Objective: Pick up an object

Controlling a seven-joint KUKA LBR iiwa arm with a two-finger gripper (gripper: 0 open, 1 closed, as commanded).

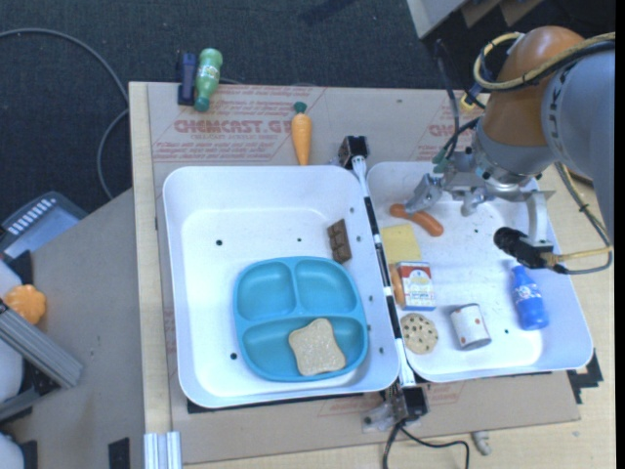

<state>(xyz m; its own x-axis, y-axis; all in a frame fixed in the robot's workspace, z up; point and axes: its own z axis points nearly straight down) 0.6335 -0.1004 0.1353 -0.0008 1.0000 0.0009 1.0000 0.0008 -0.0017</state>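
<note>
Hot dog lying flat, long axis slanting left-right, pincer just above

Two bins sit side by side on the bench: the left bin holds a divided plate toward its near side, with a slice of bread in the plate's near compartment and a small bar just beyond the plate, by the bin's right wall. In the right bin, a sausage lies farthest, below the gripper; nearer come a cheese slice, a small carton and a cookie (all along the left wall), with a can right of the cookie and a bottle further right. Beyond the bins, on the bench, lie a carrot and, further left, another bottle.
</note>
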